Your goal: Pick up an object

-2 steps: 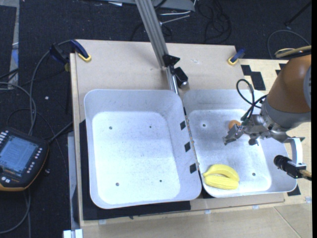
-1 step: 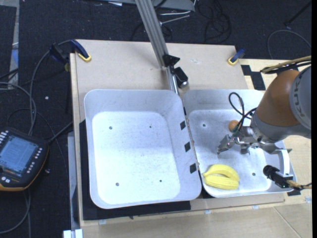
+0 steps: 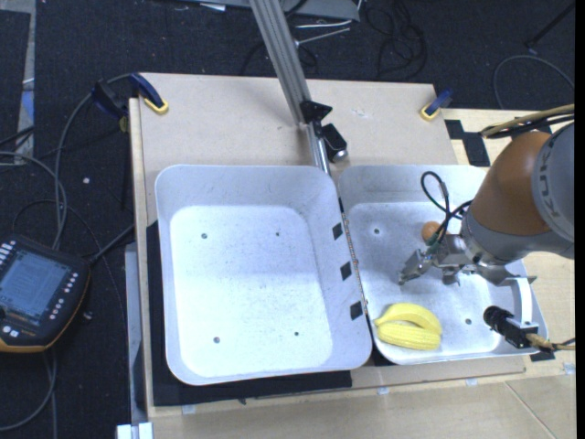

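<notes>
Your gripper is down inside the right-hand bin, right of the frame's centre, pointing toward the left. You can see its metal fingers low over the white floor, but whether they're spread or closed, you can't tell from this angle, and nothing shows between them. Just above and to the right of the fingertips sits a small orange object, partly tucked behind the wrist hardware and a looping black cable. Below the gripper, well clear of it, the banana bunch lies yellow against the bin's lower rim, close to the divide between the two bins. Behind the tool, your arm's orange band and grey body fill the right edge of the frame. Look left and you've got the left-hand bin, white and speckled. Both bins rest on the tan bench, with yellow clamps at its upper corners. Far left on the dark floor lies the teach pendant.
</notes>
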### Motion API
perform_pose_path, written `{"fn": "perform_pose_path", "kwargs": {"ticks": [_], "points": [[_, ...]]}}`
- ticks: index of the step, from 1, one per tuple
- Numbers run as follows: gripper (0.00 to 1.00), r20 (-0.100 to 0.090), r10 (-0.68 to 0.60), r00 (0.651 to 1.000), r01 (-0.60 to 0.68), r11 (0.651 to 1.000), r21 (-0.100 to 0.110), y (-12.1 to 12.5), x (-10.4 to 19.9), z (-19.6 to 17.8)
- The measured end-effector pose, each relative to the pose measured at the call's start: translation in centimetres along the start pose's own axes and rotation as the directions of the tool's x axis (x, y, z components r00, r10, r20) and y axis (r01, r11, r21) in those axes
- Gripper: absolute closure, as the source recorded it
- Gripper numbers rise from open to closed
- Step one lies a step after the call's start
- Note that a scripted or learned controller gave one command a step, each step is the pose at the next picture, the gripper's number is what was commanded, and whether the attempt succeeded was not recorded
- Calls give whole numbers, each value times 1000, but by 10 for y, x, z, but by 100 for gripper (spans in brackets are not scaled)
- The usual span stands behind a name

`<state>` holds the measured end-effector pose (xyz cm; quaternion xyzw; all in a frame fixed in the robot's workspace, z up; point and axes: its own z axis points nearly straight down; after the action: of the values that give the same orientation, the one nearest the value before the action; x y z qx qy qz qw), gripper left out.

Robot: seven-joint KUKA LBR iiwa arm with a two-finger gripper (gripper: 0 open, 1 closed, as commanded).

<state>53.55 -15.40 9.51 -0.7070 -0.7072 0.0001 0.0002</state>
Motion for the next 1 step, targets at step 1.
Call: {"fn": "perform_pose_path", "kwargs": {"ticks": [1], "points": [[100, 0, 0, 1000, 0, 1000, -2, 0, 0, -11]]}}
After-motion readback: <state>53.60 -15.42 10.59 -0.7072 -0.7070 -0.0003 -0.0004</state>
